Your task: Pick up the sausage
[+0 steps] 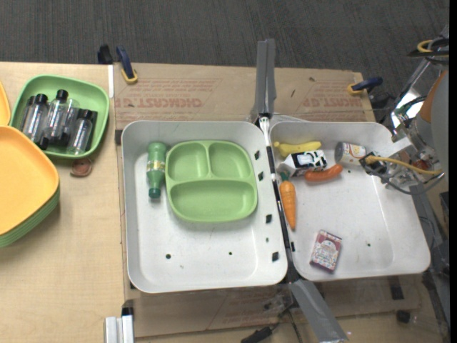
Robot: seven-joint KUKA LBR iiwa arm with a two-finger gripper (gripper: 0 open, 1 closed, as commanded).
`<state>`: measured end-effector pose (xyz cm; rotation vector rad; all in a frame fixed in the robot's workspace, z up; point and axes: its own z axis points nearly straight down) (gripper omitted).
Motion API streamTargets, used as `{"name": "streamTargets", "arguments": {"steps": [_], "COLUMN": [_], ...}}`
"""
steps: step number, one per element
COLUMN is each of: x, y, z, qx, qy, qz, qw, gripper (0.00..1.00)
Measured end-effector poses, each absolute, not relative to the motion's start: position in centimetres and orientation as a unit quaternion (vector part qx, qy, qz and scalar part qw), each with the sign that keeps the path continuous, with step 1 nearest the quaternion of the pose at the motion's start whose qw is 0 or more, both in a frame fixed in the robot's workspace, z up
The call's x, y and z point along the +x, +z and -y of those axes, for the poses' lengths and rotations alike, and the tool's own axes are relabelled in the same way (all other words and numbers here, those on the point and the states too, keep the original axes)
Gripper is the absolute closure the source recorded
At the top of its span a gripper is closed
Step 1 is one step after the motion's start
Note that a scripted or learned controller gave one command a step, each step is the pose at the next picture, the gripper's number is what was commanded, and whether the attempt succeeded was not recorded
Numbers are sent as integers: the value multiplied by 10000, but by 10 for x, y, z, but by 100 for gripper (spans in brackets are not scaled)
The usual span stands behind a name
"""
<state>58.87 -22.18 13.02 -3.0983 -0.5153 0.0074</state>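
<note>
- Pincer (397, 177): at the right wall of the right bin (371, 263), over its upper half; whether it is released or clenched cannot be told from this angle, and nothing is seen in its grasp.
- Small can (350, 152): lying on its side just left of the pincer, near the bin's back wall.
- Sausage (323, 173): orange-red, lying on the floor of the right bin in its upper left part, left of the can and apart from the pincer.
- Toy car (307, 160): white and black, touching the sausage's upper left end.
- Banana (298, 147): yellow, just behind the toy car, by the back wall.
- Carrot (288, 202): lying along the right bin's left wall, below the sausage.
- Card box (326, 251): patterned, alone near the front of the right bin.
- Left bin (207, 266): holds a green divided plate (212, 181) with a green bottle (156, 168) just beside its left edge.
- Bench (64, 284): carries a green tray of small bottles (61, 116) and a stack of yellow plates (25, 191) at far left.
</note>
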Motion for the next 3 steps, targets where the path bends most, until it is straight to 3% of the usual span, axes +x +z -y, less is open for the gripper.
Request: {"name": "streamTargets", "arguments": {"steps": [1, 2, 3], "x": [546, 601, 560], "y": [90, 133, 99], "z": [219, 222, 221], "qx": [-9753, -9948, -9779], "qy": [28, 19, 24], "qz": [2209, 1022, 2089], "qw": [39, 2, 21], "gripper": [100, 100, 100]}}
